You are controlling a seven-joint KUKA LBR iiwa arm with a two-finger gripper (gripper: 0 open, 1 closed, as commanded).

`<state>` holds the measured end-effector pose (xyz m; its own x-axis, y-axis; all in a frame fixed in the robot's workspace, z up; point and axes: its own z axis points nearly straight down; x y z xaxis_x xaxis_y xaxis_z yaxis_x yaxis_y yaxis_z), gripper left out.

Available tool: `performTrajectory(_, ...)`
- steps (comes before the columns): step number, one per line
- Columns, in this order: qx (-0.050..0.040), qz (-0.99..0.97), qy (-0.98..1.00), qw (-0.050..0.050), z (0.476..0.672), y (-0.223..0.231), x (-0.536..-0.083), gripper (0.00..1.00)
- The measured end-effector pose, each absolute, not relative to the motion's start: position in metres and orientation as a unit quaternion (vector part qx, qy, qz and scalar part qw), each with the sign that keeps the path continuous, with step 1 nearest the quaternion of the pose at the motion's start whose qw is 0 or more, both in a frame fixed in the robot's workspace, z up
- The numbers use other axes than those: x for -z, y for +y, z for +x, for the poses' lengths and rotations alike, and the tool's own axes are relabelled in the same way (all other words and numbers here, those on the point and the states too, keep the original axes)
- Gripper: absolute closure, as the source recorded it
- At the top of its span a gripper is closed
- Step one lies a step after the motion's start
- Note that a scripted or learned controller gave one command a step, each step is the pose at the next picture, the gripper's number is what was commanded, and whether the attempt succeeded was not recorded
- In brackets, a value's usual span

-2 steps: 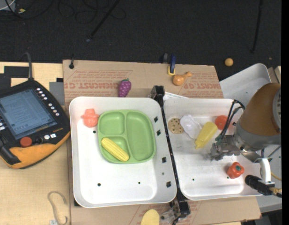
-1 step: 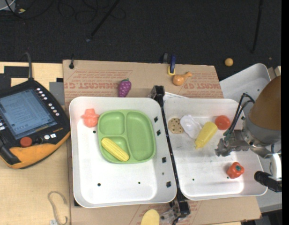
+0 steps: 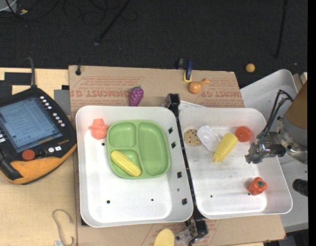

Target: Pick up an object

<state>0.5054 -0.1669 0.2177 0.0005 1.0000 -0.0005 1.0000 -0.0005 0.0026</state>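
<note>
Two white bins: left bin point(image 3: 96, 204), right bin point(image 3: 229, 201). Cardboard sheet point(image 3: 158, 83) beneath, red print unreadable. Left bin: one green divided plate point(image 3: 152, 147) bearing one corn cob point(image 3: 126, 163). Right bin: one yellow bottle point(image 3: 225, 146), one red pepper point(image 3: 256, 186). Gripper point(image 3: 256, 154) low over right bin's right side, near bottle; finger state: cannot tell.

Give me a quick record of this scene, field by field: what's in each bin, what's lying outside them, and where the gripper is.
left bin: green divided plate holding a yellow corn cob; pink toy beside the plate
right bin: cookie, white object, yellow bottle, red round item, red pepper
outside bins: purple grapes, orange pear-shaped toy
gripper: over the right bin's right side, nothing seen held
</note>
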Motion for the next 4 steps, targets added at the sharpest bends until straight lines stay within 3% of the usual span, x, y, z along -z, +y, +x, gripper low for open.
performTrajectory(1,-0.0002,0.707,0.707,0.000,0.506,-0.168,-0.228,1.00)
performTrajectory(3,-0.0005,0.706,0.708,-0.001,0.570,-0.097,-0.237,1.00)
performTrajectory(4,-0.0003,0.706,0.708,-0.001,0.613,-0.060,-0.219,1.00)
